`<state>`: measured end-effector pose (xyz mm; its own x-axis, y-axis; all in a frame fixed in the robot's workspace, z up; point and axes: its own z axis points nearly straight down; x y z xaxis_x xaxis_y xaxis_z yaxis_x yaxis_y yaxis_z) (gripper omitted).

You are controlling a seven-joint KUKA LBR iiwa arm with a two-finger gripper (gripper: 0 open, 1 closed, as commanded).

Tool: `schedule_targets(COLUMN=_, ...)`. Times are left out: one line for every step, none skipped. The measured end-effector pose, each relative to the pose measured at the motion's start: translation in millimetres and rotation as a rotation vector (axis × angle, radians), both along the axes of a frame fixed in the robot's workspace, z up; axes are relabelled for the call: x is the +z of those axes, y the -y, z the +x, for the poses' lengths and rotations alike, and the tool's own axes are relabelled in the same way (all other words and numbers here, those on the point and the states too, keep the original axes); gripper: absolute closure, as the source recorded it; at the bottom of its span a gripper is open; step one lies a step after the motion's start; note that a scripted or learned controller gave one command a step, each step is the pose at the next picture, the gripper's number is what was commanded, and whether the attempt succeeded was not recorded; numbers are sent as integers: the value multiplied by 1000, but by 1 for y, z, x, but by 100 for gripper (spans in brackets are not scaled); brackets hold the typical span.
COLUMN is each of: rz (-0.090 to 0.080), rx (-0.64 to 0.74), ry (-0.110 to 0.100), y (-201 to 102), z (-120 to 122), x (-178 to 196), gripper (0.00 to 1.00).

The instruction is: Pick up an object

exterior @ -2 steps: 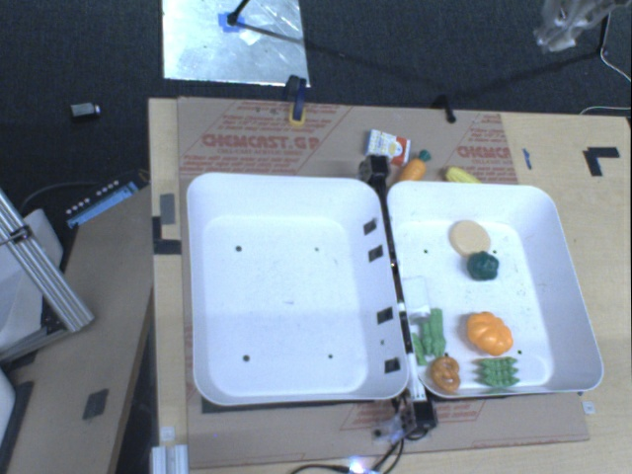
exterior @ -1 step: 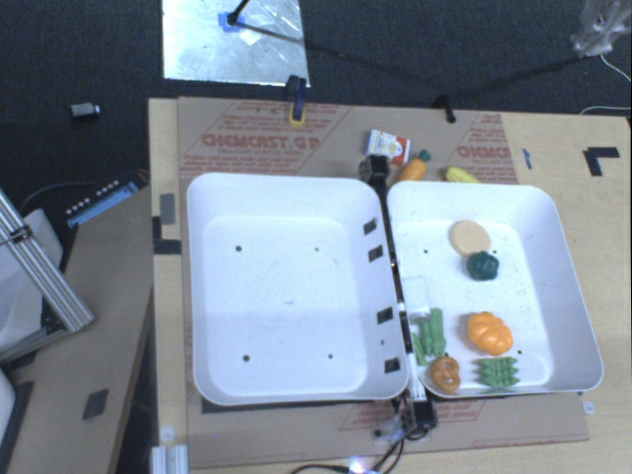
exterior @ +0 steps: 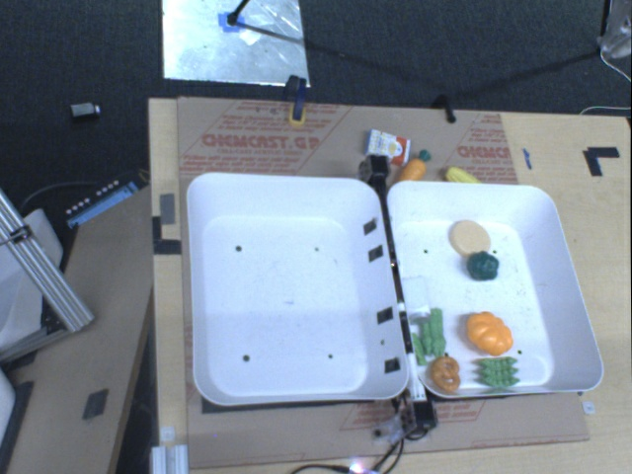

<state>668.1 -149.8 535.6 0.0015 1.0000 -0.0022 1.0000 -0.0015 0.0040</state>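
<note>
Candidate objects all lie in the right bin (exterior: 565,265). A tan round disc (exterior: 469,236) sits toward the far side, with a dark green lump (exterior: 483,266) touching its near edge. Nearer me, an orange pumpkin-shaped piece (exterior: 489,333) rests just above a green ridged piece (exterior: 497,371). By the inner wall I log a light green bundle (exterior: 430,336) and, just below it, a brown-orange round item (exterior: 444,373) in the near corner.

Gripper state: I cannot tell.

The left bin (exterior: 202,265) adjoins on the other side. Beyond the bins' far rims, on the cardboard sheet (exterior: 247,136), lie an orange carrot-like item (exterior: 412,170), a yellow item (exterior: 460,176) and a white packet (exterior: 385,144).
</note>
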Motion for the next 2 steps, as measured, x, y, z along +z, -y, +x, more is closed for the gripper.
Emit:
schedule_targets(rz=-1, rx=-1, ry=-1, y=52, z=0, x=-10, gripper=100)
schedule_targets(rz=0, rx=3, ry=0, y=52, z=0, x=0, gripper=100)
